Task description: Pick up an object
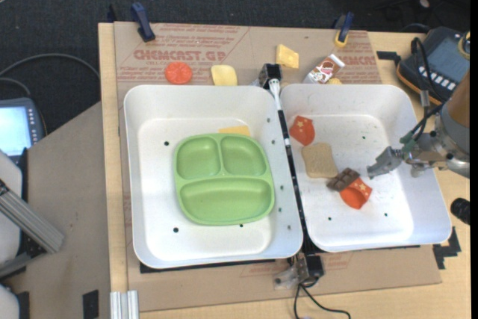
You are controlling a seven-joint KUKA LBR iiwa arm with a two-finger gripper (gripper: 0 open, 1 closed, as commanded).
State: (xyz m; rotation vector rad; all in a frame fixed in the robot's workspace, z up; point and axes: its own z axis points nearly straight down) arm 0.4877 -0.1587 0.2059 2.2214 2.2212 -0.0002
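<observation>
In the right bin [373, 224] lie a red-orange wedge [302, 130], a tan bread-like square [320, 160], a small dark brown piece [343, 178] and an orange cup [356, 194] on its side. My gripper [383, 163] reaches in from the right and hangs low over the bin floor. It is just right of the brown piece and the orange cup, and nothing can be seen in its grasp. The left bin [149, 160] holds a green divided plate [222, 179], with a yellow slice [234, 131] at its far edge.
On the cardboard behind the bins lie an orange disc [178, 72], two yellow pieces [223, 75] [287, 56] and a red-and-white packet [325, 70]. Blue clamps [142, 20] [343, 28] grip the board's back edge. A black ridge [284, 138] separates the bins.
</observation>
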